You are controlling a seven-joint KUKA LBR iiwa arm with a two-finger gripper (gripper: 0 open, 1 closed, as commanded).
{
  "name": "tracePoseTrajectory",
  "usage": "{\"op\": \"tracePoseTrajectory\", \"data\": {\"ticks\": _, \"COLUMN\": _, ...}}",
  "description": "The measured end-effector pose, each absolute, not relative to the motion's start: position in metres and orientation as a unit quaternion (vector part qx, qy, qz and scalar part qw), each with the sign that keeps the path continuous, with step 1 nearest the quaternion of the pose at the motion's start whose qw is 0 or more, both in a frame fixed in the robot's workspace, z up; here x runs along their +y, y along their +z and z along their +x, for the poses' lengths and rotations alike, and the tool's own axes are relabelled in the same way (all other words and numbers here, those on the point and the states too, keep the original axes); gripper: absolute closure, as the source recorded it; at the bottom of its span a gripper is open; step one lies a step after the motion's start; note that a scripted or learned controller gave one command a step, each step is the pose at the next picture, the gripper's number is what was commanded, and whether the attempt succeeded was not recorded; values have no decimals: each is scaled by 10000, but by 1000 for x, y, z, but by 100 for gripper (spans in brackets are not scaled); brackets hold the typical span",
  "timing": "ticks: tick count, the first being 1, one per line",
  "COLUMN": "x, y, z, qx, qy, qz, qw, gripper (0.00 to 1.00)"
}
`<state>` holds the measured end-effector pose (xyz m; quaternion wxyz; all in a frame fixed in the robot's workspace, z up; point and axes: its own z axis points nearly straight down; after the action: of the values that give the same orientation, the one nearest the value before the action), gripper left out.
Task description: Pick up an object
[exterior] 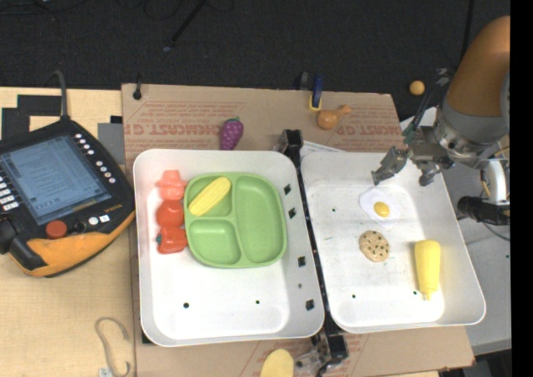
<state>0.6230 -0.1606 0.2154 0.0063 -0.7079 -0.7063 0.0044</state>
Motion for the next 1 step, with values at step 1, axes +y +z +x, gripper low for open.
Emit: {"op": "tracePoseTrajectory", "data": {"ticks": 1, "x": -161, "y": 224, "z": 626, "qx": -7069, "qy": 3, "qz": -7073, "qw": 1, "gripper": 0}}
